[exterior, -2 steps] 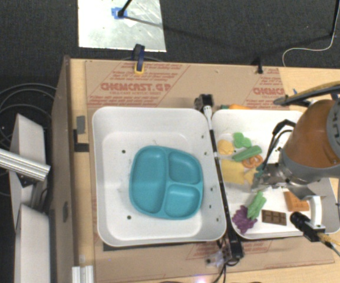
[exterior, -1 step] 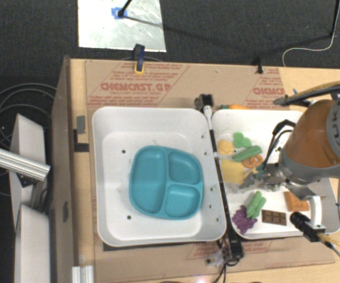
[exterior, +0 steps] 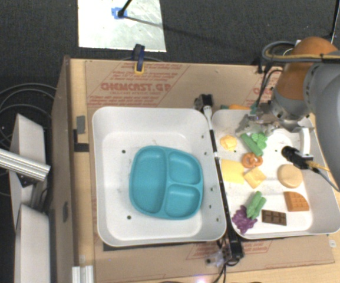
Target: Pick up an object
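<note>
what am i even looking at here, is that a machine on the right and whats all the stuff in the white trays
Yes. The grey and orange bulk at the right is a robot arm, seen by a single camera fixed above the bench, looking down at a slant. Its pincer reaches down over the back of the right bin; I cannot tell whether it is open or holding anything.

Two shallow white bins sit side by side on cardboard. The left bin holds a teal divided plate. The right bin holds small toy foods: a green piece just below the pincer, a pretzel, yellow cheese-like pieces, a round bun, a waffle, a chocolate bar, purple grapes and another green piece.
</note>
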